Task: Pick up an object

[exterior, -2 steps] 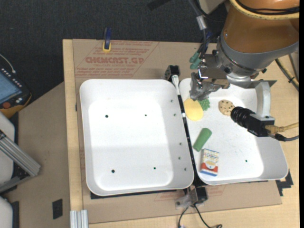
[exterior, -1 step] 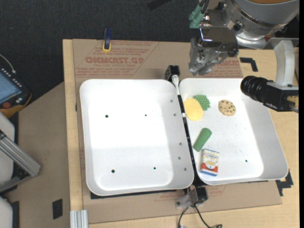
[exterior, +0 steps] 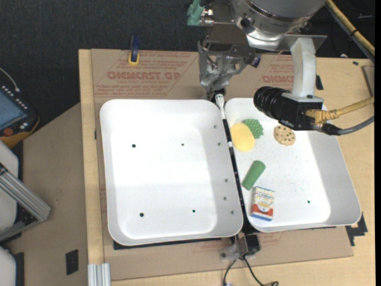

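Yellow lemon (exterior: 242,137) below pincer (exterior: 215,83)

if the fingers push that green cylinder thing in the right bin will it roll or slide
The green cylinder lies on its side on the right bin's smooth white floor, so a sideways push would probably roll it. A push along its length would more likely slide it. It looks small and rounded, probably light, so it may skid toward the small carton beside it.
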`<state>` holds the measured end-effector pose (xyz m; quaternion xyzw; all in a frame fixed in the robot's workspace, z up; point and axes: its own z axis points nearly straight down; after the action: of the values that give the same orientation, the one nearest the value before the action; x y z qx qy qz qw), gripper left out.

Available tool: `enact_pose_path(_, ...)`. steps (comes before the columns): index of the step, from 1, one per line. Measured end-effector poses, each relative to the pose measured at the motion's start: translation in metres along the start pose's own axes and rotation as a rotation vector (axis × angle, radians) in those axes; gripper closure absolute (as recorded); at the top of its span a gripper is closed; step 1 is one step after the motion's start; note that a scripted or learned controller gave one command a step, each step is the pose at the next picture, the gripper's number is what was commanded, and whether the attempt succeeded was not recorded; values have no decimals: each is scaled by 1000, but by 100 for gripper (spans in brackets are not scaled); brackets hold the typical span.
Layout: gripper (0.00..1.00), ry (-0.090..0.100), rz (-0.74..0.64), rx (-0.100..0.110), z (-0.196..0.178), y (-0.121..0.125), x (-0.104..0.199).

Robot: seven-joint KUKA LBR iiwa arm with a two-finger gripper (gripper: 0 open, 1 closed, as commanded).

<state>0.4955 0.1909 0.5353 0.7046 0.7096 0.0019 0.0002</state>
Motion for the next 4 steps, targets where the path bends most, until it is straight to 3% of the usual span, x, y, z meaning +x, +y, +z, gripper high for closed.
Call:
enact_pose_path(1, 100, -1, 2, 1, 0, -9, 36)
enact_pose_path(2, 0, -1, 6, 1, 0, -8, 34)
enact_pose_path(3, 100, 0, 5, -2, -11, -8, 34)
enact_pose_path(4, 0, -1, 5, -1, -10, -8, 34)
